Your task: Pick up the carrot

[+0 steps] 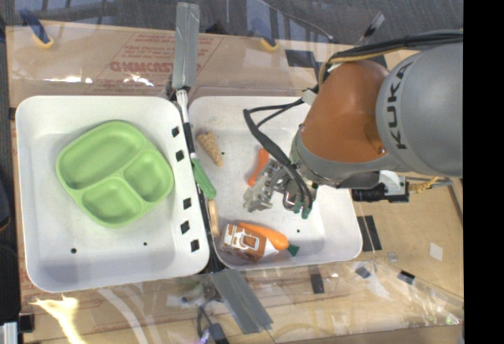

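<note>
Hand: the hand [277, 191] hangs low in the right bin [335, 236], near its middle. I cannot tell whether it is released or clenched; its metal parts blur together, and nothing is seen gripped in it.

Arm: the grey arm with its orange band [346, 118] comes in from the right and covers much of the bin's right half.

Carrot: two orange things could answer to the name. A thin orange piece [258, 164] lies just up and left of the hand, near it or touching it. A fuller carrot [270, 235] with a green end lies at the bin's front wall, partly on a small brown-and-white packet [242, 243]. I take the fuller one as the task's thing, though this is not sure.

Step in hand: judged as the approach, the pick not yet made.

Next move: it would call for carrying the hand toward the front wall, setting it across the carrot's width, and keeping clear of the packet and the wall.

Other things: a tan cone-like piece [210, 147] lies by the divider; a green sectioned plate [114, 172] sits in the left bin [39, 256].

Writing: "KUKA" [396, 116] reads on the arm's grey shell. Red print [142, 65] on the table's cardboard behind the bins is too faint to read surely. The packet's label is too small to read.
</note>
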You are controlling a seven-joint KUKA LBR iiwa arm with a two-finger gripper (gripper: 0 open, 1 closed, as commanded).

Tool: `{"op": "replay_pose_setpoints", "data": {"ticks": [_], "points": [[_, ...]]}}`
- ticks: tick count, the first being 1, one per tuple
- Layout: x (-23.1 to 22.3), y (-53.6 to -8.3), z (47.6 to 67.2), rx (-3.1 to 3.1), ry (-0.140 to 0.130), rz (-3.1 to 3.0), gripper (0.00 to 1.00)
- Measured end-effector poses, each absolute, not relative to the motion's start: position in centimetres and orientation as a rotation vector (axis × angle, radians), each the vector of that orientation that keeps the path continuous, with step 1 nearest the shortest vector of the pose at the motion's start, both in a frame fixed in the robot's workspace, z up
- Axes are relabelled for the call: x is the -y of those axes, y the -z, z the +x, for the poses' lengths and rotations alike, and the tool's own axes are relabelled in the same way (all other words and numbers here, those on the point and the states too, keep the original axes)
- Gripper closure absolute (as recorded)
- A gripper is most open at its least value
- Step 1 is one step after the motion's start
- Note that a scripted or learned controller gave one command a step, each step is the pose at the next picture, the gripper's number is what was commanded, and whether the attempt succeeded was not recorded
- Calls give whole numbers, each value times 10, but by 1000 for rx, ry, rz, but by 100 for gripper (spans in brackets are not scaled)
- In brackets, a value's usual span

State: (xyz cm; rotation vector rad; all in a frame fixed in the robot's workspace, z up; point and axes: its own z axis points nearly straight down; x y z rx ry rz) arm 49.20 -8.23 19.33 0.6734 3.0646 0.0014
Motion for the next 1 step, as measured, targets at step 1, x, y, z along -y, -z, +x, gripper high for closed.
{"op": "replay_pose_setpoints", "data": {"ticks": [1], "points": [[42, -191, 477, -3063, -1, 706, 100]]}}
